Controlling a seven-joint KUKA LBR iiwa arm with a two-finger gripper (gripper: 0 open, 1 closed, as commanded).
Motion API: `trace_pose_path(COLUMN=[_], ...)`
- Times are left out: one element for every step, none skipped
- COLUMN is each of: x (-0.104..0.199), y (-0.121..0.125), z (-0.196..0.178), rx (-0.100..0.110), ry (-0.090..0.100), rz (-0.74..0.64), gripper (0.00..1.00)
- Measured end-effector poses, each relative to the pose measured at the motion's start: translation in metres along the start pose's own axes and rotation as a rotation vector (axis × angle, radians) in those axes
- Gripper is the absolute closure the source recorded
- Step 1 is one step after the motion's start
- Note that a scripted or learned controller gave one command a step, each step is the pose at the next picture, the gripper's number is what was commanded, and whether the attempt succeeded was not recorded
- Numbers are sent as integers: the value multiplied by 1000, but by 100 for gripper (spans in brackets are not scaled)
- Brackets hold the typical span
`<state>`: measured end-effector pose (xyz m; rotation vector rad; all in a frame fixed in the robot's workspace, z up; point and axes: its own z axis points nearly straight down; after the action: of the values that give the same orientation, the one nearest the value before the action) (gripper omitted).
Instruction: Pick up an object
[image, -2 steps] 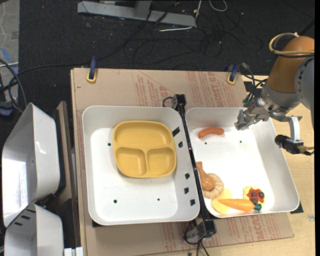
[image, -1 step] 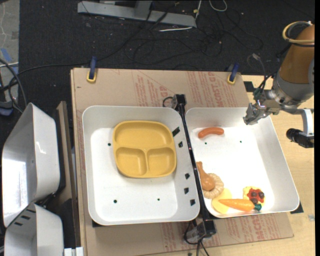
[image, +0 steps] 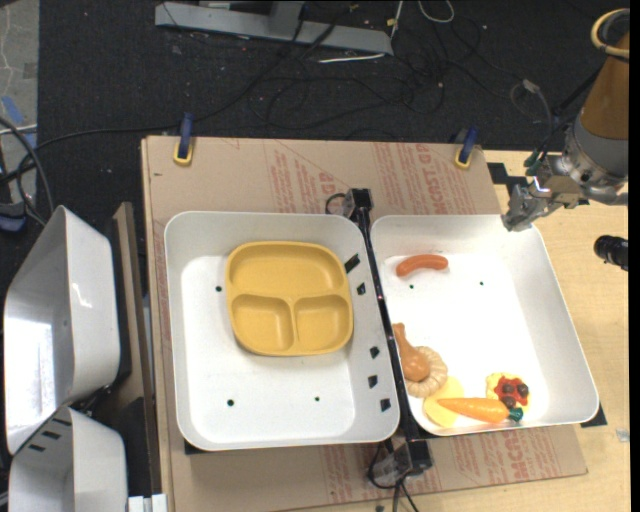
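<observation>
The right bin (image: 540, 290) holds a sausage (image: 421, 264) near its far left, a tan chicken drumstick (image: 418, 362) by its left wall, an orange carrot (image: 473, 408) on a yellow slice near the front, and a small red and yellow toy (image: 509, 389) at the front right. The gripper (image: 522, 212) hangs at the bin's far right corner, above the rim and well away from every object. Nothing shows between its fingers.
The left bin (image: 190, 330) holds a yellow divided plate (image: 290, 298). A black divider with clips runs between the bins. Orange clamps (image: 183, 152) hold the cardboard base at the back. Cables lie on the dark floor behind, and white bins are stacked at far left.
</observation>
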<state>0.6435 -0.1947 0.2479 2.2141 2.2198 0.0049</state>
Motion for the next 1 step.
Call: trace_pose_path(x=[52], y=[-7], z=[3], rx=[7], ry=[3], rz=[-4], gripper=[100])
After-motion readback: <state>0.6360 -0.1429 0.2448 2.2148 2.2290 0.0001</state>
